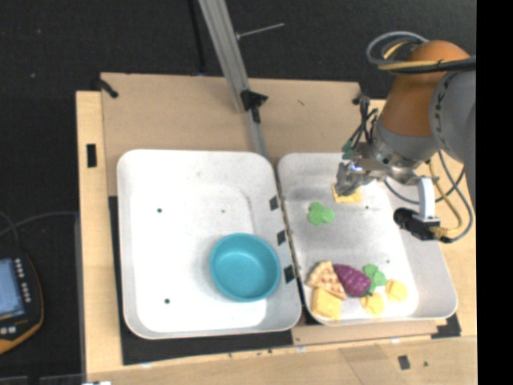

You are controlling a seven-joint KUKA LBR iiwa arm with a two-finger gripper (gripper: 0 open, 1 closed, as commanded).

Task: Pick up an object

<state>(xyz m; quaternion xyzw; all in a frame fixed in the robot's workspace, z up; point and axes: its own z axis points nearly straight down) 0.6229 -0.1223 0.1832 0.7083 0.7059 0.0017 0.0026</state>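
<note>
My fingers (347, 184) hang low over the far part of the right bin (425, 295), right at a small yellow piece (350, 197) that lies near the bin's far edge; whether they are open or closed on it I cannot tell. A green toy (321, 213) sits just beside that, toward the bin's middle. Along the near edge lie a purple piece (351, 278), a waffle-like piece (323, 276) and more yellow bits. The left bin (160, 183) carries a blue bowl (244, 266) near its near right corner.
</note>
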